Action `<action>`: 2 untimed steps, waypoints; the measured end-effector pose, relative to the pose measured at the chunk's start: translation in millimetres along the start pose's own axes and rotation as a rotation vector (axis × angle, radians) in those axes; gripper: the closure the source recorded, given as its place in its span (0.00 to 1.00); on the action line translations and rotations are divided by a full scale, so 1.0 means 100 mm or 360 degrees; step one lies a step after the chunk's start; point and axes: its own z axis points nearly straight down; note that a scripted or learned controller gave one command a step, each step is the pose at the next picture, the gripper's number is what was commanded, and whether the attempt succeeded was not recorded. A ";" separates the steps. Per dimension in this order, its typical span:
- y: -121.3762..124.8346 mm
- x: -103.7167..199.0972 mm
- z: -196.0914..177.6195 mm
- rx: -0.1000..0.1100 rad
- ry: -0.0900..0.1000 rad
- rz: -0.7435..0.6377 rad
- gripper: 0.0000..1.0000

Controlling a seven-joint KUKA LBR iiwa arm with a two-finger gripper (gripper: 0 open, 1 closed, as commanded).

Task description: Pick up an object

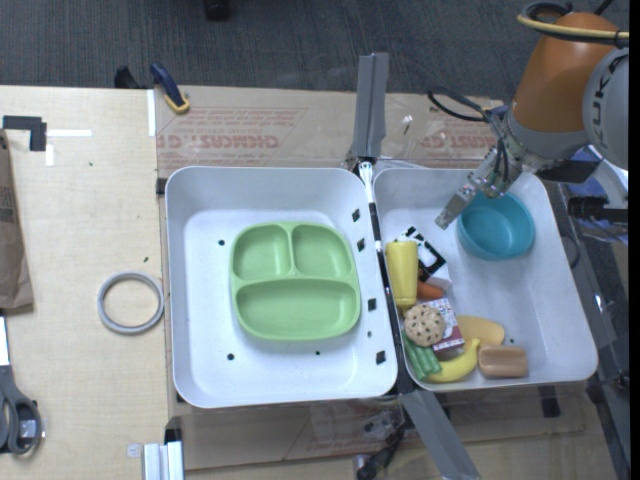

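In the right bin (pixel 560 308), a blue bowl (pixel 500 230) sits at the back. My gripper (pixel 475 196) hangs right over the bowl's back-left rim, reaching down from the grey and orange arm (pixel 560 78) at the upper right. Toys are heaped along the bin's left and front: a yellow cup (pixel 402 271), a cookie (pixel 424 323), a banana (pixel 455 365), a brown bread piece (pixel 502 361) and a green vegetable (pixel 420 360). No object is seen lifted.
The left bin (pixel 190 268) holds a green divided plate (pixel 295 280). A metal divider post (pixel 371 108) stands between the bins at the back. On the bench to the left lie a tape ring (pixel 131 301) and scissors (pixel 18 418).
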 end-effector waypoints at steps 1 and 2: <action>0.12 0.22 0.43 -0.0018 -0.0022 0.0086 0.00; -0.22 0.80 -0.36 0.0002 0.0004 -0.0152 0.00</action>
